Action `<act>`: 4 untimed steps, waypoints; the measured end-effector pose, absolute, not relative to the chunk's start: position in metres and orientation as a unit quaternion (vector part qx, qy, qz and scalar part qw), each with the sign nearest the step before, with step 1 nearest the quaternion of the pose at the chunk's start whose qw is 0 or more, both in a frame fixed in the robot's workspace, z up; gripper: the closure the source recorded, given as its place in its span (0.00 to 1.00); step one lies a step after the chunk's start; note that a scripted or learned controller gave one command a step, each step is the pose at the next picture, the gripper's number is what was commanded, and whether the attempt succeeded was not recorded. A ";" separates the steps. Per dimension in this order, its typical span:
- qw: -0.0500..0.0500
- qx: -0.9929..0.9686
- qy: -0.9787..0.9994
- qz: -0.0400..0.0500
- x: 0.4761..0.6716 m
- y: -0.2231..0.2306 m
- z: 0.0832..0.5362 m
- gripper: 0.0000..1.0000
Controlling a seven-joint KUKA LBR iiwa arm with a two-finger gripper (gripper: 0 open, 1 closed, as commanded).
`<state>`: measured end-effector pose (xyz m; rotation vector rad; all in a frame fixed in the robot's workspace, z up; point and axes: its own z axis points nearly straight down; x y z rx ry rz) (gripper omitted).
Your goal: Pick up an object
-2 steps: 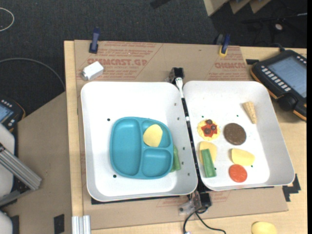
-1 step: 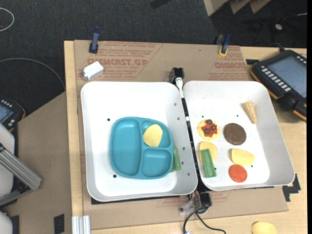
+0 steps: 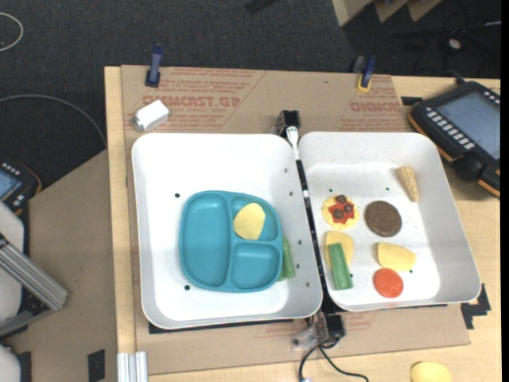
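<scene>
looking down at the bench, nothing seems picked yet — the gripper's state i cannot tell. candidates lie in the right bin [image 3: 445, 213]: a brown disc [image 3: 383, 218] at centre, a red disc [image 3: 388, 282] at 6 o'clock, a green stick [image 3: 340, 265] at 8. a yellow piece [image 3: 249, 221] rests in the teal tray [image 3: 215, 241] in the left bin [image 3: 159, 213]. something green at the tray's 4 o'clock edge is half hidden.
</scene>
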<state>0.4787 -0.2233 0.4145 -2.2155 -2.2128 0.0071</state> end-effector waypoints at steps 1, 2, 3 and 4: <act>-0.008 -0.706 -0.708 -0.003 0.494 -0.200 0.535 1.00; 0.007 -0.708 -0.706 0.003 0.477 -0.225 0.384 1.00; -0.005 -0.702 -0.713 -0.005 0.481 -0.094 0.480 1.00; -0.004 -0.707 -0.707 -0.002 0.481 -0.102 0.486 1.00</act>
